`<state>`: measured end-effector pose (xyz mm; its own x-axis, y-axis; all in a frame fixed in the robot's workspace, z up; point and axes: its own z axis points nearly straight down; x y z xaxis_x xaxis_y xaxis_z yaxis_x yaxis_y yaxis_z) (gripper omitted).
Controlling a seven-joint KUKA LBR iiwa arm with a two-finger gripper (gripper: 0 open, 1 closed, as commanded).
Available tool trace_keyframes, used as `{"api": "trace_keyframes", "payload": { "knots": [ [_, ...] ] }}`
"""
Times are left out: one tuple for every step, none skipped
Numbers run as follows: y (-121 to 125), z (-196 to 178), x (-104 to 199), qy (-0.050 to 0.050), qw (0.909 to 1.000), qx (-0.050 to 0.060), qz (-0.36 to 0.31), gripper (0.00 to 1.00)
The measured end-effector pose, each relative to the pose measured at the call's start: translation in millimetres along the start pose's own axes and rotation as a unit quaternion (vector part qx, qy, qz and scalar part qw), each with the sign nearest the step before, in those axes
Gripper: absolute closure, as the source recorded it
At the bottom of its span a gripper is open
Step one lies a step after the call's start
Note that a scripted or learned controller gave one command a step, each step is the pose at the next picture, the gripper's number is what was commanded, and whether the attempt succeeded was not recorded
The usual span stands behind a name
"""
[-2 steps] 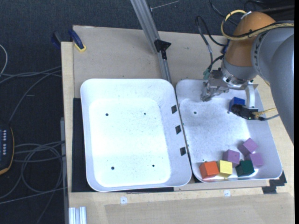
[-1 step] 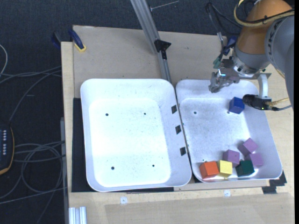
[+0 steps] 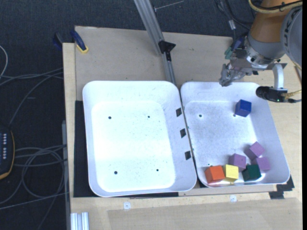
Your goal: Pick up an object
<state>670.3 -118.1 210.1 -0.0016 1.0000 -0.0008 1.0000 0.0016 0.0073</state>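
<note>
Where the arm (image 3: 276,18) comes in from the upper right, its jaws (image 3: 227,78) hang just above the far rim of the right bin (image 3: 211,143), pointing down and tilted slightly left; whether they are open or closed cannot be told, and nothing shows between them. Orange band above the wrist, grey housing below it, cables trailing behind. Right bin holds all the objects. A blue cube (image 3: 243,107) sits alone in the far half, near the jaws but clearly apart from them. At the near right corner a cluster: orange block (image 3: 215,174), yellow block (image 3: 231,172), dark green block (image 3: 251,172) in a row along the near wall, with three purple blocks (image 3: 256,150) just behind and to the right. Left bin (image 3: 96,128) shows bare white floor with small dark holes. Both bins rest side by side on the tabletop (image 3: 120,51). A grey metal strut (image 3: 152,23) crosses the far side.
</note>
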Motion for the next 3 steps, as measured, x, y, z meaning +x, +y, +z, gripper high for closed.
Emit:
{"api": "trace_keyframes", "payload": {
  "knots": [
    [2,-22,0,0.000,1.0000,0.000,0.000,1.00],
    [-16,-35,50,0.002,1.0000,0.004,-0.002,1.00],
    [-41,-43,96,0.002,1.0000,0.005,-0.002,1.00]
  ]
}}
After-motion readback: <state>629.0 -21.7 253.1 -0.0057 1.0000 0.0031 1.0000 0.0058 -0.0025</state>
